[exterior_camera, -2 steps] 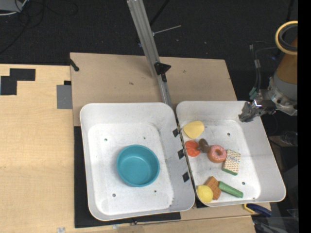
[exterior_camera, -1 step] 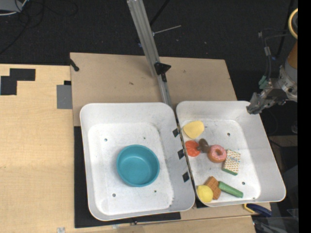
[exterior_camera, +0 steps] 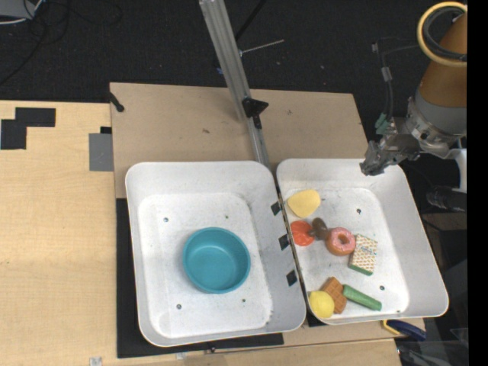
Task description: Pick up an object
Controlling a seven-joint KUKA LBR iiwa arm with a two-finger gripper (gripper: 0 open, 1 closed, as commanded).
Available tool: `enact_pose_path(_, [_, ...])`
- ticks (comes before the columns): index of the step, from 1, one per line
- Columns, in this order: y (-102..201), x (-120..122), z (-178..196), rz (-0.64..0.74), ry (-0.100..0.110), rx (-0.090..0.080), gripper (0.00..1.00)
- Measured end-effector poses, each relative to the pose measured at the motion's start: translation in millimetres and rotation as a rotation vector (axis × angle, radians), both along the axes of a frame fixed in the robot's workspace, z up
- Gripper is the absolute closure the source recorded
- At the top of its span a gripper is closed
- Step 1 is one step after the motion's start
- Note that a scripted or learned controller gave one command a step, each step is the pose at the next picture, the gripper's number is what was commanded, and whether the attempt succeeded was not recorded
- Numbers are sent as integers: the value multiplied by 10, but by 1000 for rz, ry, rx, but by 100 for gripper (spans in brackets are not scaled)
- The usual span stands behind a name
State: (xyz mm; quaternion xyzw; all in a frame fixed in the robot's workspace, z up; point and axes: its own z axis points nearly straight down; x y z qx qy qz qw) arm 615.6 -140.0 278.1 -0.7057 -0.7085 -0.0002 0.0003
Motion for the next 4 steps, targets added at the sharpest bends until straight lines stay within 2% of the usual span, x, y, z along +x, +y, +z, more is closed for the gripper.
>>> enact_pose_path(3, [1528, 136, -21, -1, 0, 0, 100])
enact_pose_path(4, [2018, 74, -224, -1, 2, 0, 100])
